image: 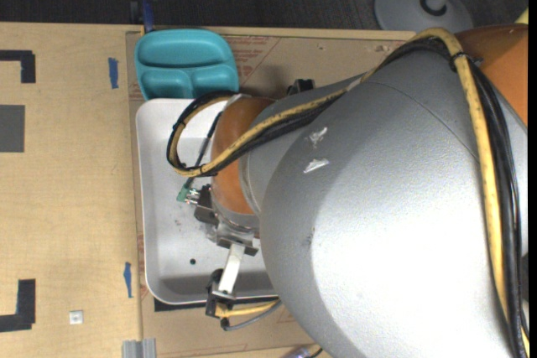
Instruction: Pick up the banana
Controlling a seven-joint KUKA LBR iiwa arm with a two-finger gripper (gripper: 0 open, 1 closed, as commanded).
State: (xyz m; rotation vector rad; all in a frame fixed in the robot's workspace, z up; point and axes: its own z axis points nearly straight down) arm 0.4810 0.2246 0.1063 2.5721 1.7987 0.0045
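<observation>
My grey arm with its orange band reaches in from the right and covers most of the bench. The gripper hangs low over the middle of the left white bin, seen from behind the wrist. A small green spot sits at its left edge, and I cannot tell whether it belongs to the gripper or is a separate thing. The arm hides whatever lies under it and the whole right side of the bins.
A teal moulded object sits at the bin's far rim. The bin's bare floor on the left has a few dark specks. Brown board with black and blue tape marks lies to the left.
</observation>
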